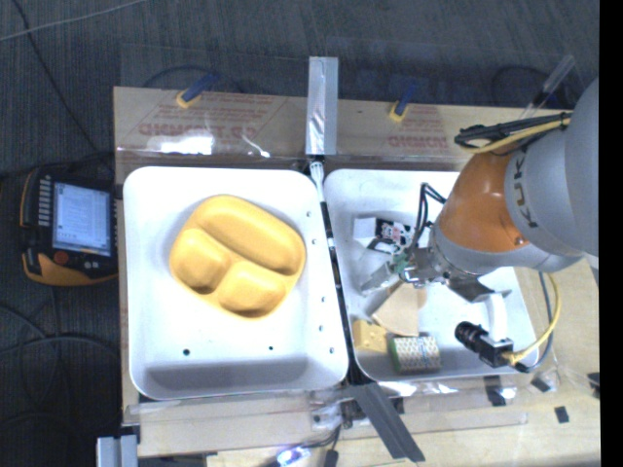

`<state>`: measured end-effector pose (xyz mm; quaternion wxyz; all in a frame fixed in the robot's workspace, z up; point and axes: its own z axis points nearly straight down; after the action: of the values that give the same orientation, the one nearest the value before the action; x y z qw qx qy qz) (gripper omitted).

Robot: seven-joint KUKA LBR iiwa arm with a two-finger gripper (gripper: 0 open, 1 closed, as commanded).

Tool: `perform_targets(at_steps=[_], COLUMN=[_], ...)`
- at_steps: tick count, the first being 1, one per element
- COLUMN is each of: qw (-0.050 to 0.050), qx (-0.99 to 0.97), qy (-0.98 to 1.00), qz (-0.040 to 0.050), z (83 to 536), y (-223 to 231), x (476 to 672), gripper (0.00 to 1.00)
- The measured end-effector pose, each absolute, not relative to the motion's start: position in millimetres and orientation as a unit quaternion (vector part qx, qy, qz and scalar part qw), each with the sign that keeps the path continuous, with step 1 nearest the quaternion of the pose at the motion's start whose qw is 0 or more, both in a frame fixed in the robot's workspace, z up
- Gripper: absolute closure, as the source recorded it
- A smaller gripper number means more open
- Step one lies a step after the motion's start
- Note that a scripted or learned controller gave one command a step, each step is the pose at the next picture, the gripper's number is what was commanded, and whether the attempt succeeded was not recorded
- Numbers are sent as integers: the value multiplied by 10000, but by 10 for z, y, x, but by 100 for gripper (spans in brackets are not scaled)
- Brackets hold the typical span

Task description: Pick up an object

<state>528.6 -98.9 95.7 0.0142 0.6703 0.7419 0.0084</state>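
Note:
My gripper (391,269) is low in the right bin (526,300), near its left-middle, at the end of the grey arm with its orange band. Just below it lies a tan cardboard-like piece (401,309). A small white and black item (387,230) rests just above it, toward the bin's back. A small yellow block (368,335) and a green and silver scrubber (415,353) lie near the front wall. I see nothing held by the gripper. A large yellow lumpy object (237,253) takes up the middle of the left bin (156,358).
A handheld pendant with a screen (70,224) lies on the floor left of the bench. A metal divider (322,105) stands behind the seam between the bins. The arm's body covers the right bin's upper right part.

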Motion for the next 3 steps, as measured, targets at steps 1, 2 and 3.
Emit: perform_targets(at_steps=[1,2,3], qw=[65,54,11], qx=[7793,8376,8052], qy=[6266,5462,5930], qz=[54,62,-26], z=[929,929,1891], y=[-1037,-1317,-1277], x=[5684,5884,6363], gripper=[0,0,0])
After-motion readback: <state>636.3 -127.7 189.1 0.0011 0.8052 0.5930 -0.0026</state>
